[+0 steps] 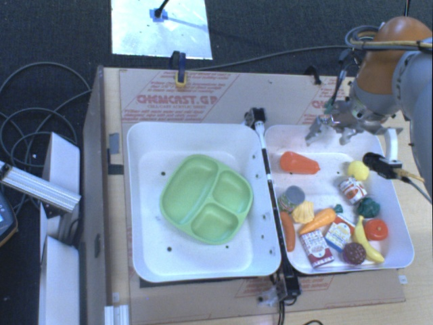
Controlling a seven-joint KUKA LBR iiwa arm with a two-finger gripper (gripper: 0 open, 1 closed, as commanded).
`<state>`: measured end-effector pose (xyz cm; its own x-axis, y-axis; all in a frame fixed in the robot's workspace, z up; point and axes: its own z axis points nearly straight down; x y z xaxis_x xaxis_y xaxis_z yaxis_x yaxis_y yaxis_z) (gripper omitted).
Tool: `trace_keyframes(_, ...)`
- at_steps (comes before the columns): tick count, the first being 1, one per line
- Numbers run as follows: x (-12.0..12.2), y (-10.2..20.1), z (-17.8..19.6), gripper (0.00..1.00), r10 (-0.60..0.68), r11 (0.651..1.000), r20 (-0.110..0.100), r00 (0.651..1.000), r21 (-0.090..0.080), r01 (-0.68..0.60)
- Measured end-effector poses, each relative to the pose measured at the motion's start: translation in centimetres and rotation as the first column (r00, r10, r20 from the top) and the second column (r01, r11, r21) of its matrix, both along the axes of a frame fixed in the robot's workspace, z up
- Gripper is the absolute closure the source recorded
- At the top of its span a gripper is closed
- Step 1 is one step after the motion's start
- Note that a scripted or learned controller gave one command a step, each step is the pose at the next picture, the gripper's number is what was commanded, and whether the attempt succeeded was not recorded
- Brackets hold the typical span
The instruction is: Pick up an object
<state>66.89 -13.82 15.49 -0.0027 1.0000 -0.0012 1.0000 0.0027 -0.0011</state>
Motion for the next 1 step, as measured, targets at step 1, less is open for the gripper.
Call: trace_keyframes(1,-0.06,5.22,-2.03,0.0,0.003,1.0,-0.003,1.0,0.003,-0.003)
